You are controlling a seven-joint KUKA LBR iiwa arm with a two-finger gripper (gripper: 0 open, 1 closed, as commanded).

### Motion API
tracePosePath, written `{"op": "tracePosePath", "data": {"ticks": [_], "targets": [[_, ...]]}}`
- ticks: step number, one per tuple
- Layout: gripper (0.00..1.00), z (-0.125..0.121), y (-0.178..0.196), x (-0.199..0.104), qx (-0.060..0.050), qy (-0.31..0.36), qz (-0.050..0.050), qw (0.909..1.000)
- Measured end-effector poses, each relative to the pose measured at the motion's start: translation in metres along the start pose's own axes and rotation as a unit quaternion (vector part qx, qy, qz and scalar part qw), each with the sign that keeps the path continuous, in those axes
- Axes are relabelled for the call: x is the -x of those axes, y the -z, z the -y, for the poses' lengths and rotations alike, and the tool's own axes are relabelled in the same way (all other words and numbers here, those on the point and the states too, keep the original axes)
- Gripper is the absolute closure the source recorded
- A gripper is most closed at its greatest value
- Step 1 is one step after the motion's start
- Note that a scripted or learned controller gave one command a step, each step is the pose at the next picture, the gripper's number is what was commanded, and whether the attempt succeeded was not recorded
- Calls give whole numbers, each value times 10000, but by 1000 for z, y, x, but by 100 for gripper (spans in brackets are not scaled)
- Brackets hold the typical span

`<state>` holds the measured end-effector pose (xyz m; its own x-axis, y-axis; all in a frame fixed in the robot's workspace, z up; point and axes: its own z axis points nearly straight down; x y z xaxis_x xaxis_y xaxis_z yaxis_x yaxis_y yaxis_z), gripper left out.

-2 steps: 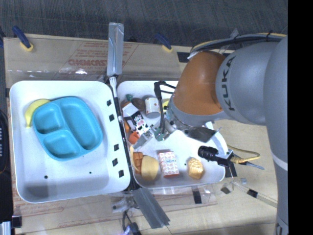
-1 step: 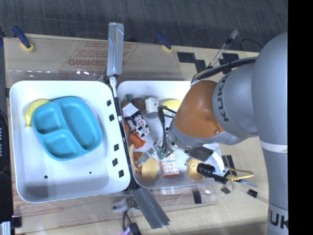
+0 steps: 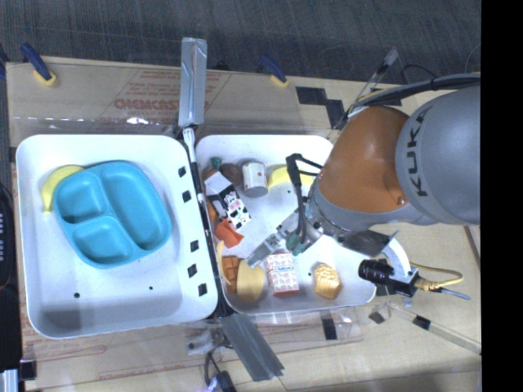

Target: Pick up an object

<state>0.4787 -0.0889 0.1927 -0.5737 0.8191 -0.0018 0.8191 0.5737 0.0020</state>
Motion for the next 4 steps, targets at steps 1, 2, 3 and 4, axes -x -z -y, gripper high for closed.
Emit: {"op": "tracePosePath", "data": {"ticks": [1, 2, 3, 4], "targets": [[0, 15, -73, 15, -44, -836, -40, 9965], [0, -63, -104, 112, -34, -3261, -15, 9453], [0, -103, -105, 159, -77, -2860, -33, 9582], [0, -91, -103, 179, -51, -3712, -39, 9285]]}}
